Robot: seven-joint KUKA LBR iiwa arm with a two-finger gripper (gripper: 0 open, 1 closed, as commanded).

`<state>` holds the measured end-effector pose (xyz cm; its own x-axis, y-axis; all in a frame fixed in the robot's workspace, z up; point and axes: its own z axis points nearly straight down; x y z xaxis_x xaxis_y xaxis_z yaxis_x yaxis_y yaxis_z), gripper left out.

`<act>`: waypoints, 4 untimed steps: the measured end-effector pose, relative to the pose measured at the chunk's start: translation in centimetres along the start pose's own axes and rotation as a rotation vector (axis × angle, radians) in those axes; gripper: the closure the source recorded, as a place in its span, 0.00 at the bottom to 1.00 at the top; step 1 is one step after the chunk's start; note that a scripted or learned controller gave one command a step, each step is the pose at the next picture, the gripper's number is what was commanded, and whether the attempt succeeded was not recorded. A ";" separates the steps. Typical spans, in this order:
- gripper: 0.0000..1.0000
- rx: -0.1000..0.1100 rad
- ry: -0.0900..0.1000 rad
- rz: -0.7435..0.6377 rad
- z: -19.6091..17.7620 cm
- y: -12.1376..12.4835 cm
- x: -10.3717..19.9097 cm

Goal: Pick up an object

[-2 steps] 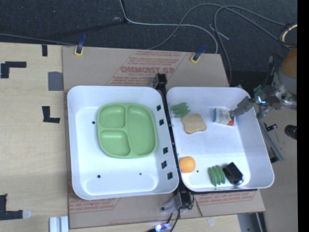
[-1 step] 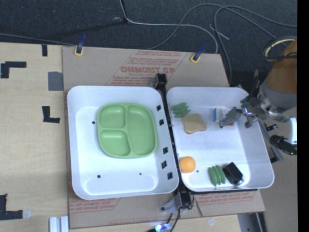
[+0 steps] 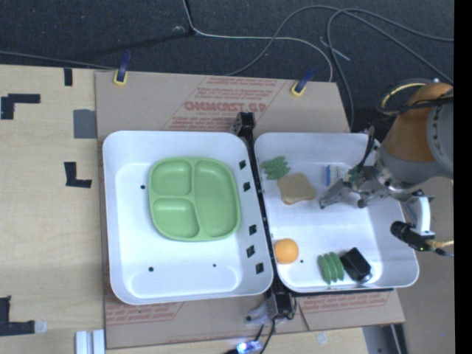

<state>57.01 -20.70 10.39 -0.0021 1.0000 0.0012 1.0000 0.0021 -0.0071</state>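
Claw metal, over smooth white bin | beside flat tan sponge

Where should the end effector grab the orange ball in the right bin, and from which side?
Grip the orange ball across its middle, coming straight down from above. It is round, so any finger axis works, but it sits close to the right bin's left wall; fingers placed along that wall would likely clear it.

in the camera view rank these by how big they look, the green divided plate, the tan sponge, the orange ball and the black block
1. Green divided plastic plate, by far the largest.
2. Tan sponge-like piece.
3. Small orange ball and black rectangular block: too alike to rank.
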 end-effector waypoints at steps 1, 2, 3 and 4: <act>1.00 -0.005 -0.002 -0.001 -1.4 0.2 0.0; 1.00 -0.012 -0.004 0.001 -7.0 0.7 -0.9; 1.00 -0.013 -0.004 0.000 -13.4 1.1 -0.9; 1.00 -0.007 -0.002 0.001 -13.3 1.1 -0.9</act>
<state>58.22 -21.57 23.68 -0.0007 1.0000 -0.0008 1.0000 0.0007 0.0000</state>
